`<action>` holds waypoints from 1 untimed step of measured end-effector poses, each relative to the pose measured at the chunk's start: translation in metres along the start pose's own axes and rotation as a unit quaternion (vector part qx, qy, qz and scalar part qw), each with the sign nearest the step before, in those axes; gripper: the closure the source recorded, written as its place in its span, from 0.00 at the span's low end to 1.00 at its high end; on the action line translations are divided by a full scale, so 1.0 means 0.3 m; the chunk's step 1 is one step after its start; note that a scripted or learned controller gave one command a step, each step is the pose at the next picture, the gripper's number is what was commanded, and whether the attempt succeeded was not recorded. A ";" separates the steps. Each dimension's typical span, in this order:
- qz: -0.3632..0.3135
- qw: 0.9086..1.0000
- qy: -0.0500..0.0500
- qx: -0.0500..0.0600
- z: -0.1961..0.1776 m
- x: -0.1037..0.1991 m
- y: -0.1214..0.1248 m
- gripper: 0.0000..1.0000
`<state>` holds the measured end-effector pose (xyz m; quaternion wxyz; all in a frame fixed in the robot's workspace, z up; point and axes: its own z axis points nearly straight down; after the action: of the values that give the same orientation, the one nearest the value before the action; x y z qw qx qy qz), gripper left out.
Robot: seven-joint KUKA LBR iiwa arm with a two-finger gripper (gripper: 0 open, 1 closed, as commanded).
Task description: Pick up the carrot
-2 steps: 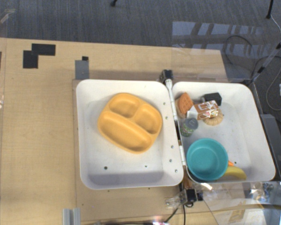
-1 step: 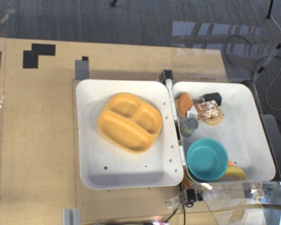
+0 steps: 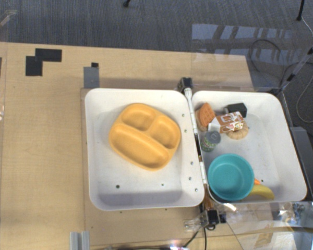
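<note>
While we look down over the wooden bench [image 3: 41, 150], the far left corner shows some black patches [image 3: 41, 60] stuck to its top. Next comes the left bin [image 3: 92, 139], and in it lies a yellow plate [image 3: 145, 135] with three compartments, turned at a slant and sitting a little far of the bin's middle.

Right of the strip where the two bins meet, the right bin [image 3: 289, 139] holds everything else. At its far left corner we see an orange-brown ridged biscuit [image 3: 204, 115] leaning near the wall, and just near of that a small grey-green can [image 3: 211, 139]. Further right sits a black block [image 3: 236, 109], with a red and white box [image 3: 229, 122] just beside it, resting on a pale round cookie [image 3: 240, 133].

Near of these, in the bin's near left corner, stands a teal bowl [image 3: 229, 177], upright and open to us. The carrot [image 3: 257, 182] appears as a small orange tip touching the bowl's right rim (most of it is hidden behind the bowl, so we cannot tell how it lies). Just beside that tip, against the near wall, lies a yellow banana [image 3: 264, 193].

As for the gripper, we cannot tell its state, and nothing in the bin is clamped by it.
</note>
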<state>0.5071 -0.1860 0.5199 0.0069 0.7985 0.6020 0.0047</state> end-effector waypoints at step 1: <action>0.000 1.000 0.000 0.000 0.001 0.000 0.000 0.00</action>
<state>0.5070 -0.1860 0.5196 0.0066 0.7983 0.6022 0.0046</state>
